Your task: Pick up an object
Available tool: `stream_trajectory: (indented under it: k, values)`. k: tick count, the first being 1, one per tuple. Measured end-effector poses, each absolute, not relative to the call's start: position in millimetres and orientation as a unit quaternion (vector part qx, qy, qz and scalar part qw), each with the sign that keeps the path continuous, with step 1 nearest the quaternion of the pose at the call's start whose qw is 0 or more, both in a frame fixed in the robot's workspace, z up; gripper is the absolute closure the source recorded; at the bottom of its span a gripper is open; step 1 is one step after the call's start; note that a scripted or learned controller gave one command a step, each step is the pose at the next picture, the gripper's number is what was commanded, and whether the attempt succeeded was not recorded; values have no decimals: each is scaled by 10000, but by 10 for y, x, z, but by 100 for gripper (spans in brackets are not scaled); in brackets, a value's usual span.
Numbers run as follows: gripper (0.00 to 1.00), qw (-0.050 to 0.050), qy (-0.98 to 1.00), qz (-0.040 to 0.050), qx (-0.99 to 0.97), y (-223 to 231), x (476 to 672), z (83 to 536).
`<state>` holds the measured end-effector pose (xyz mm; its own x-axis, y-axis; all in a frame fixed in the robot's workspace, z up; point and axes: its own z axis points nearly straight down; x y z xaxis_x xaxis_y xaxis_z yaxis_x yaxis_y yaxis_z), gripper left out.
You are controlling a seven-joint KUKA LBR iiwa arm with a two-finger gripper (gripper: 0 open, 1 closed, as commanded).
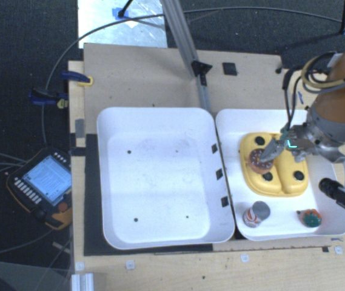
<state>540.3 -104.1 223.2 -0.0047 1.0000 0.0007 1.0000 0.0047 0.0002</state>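
Note:
In the right bin [233, 126] lies a large yellow rounded block [284, 177] with black dots on top. A small brown ringed piece [257, 160] rests on the block's left part. My gripper [273, 151] hangs low over the block's upper left, its tip right beside the brown piece; I cannot tell whether they touch. A small grey and red cup-like thing [256, 213] lies near the bin's front wall. A green and orange toy [310, 218] sits at the front right corner.
The left bin [108, 162] stands beside the right one, with black clips [219, 173] on the shared wall. A slanted metal pole [184, 35] crosses the back of the bench. A teach pendant [42, 183] lies on the floor to the left.

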Motion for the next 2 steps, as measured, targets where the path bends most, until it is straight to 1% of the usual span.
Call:
stream_trajectory:
  k: [1,2]
  values:
    - [0,-2,-7088,-6,-7054,-1041,5405,2236]
    - [0,7,-7077,4,-7066,-993,5366,1800]
